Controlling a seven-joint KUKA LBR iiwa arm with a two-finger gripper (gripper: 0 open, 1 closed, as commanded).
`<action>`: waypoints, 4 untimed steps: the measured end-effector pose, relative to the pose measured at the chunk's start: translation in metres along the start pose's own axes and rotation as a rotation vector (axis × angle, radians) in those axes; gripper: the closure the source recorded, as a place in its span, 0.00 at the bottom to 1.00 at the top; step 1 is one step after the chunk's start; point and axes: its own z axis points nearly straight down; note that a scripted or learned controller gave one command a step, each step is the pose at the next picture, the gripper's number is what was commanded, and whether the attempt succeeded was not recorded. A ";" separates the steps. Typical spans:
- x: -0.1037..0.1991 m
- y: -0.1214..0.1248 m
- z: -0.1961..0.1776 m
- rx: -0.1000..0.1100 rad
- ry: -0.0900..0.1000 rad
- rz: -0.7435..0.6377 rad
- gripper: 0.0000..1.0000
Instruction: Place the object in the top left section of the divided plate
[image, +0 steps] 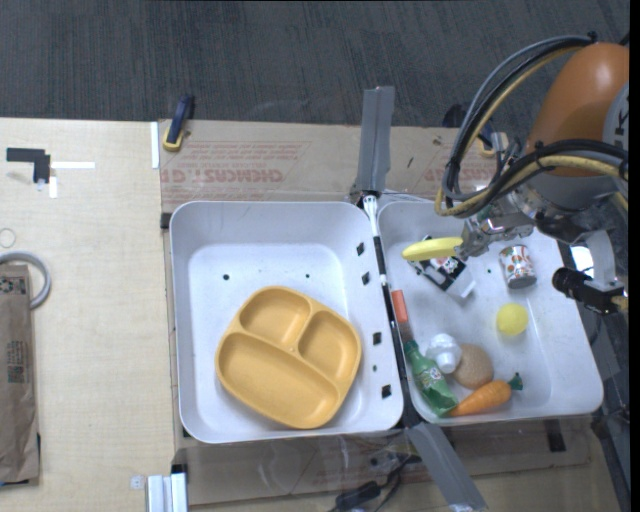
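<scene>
Banana (430, 248), yellow, lies in the right bin (575, 398) near its far left corner. It runs roughly left-right, and its right end reaches the gripper (474, 238). That end meets the gripper body, but whether the gripper is open or clamped on the banana cannot be told because cables and the wrist block it. A black and white item (447, 272) sits just under and beside the banana, toward the near side.

The divided plate (290, 355), orange-yellow, sits in the left bin (190, 300), toward its near right part and turned at an angle. It has three sections: two small ones on the far side and one big one on the near side. Nothing is in the top left section.

Rest of the right bin:
- A small can (517, 266) with red print is near the far right, just right of the gripper.
- A yellow ball (512, 319) is toward the right edge, mid depth.
- A brown round piece (474, 366), a white lump (443, 349), a green packet (428, 380) and a carrot (482, 397) are bunched along the near edge, touching or nearly so.
- A red-orange stick (400, 305) lies along the left wall.

The arm (585, 75) is grey with an orange band and comes in over the far right corner of the right bin, with looped hoses above it.

On the bench, a cardboard sheet (260, 160) lies behind the bins, with a blue and yellow tool (179, 122) at its far left corner. A brown paper bag (15, 380) is at the left edge.
</scene>
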 end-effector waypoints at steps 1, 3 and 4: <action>0.016 -0.016 -0.007 -0.001 0.001 -0.244 1.00; 0.124 0.100 0.035 -0.002 0.000 -0.096 1.00; 0.222 0.121 0.028 -0.002 0.000 0.011 1.00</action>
